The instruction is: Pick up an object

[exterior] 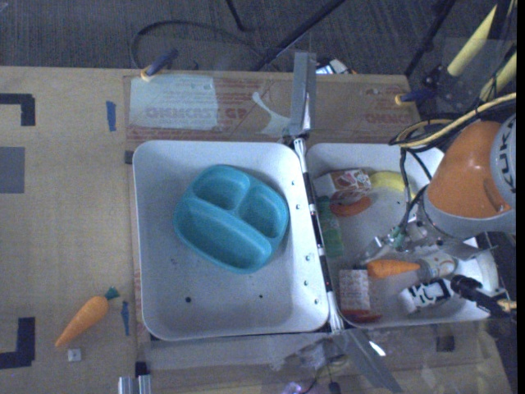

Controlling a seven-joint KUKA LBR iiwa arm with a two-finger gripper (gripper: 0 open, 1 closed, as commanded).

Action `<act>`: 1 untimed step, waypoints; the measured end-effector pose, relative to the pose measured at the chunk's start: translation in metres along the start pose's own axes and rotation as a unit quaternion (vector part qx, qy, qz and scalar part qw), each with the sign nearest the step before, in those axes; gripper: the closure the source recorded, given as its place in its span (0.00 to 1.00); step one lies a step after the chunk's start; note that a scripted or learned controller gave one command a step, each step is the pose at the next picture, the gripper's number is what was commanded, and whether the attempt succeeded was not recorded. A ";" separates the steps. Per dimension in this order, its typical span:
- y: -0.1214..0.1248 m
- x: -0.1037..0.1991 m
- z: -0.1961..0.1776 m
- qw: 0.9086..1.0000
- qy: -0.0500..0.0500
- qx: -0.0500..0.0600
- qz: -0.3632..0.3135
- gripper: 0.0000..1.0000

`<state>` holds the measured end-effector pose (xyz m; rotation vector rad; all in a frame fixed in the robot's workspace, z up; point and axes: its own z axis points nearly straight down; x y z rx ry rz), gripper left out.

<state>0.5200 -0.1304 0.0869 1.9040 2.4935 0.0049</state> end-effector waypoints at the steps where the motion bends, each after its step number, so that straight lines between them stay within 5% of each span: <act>1: -0.039 0.006 0.000 1.000 0.000 0.000 -0.026 0.00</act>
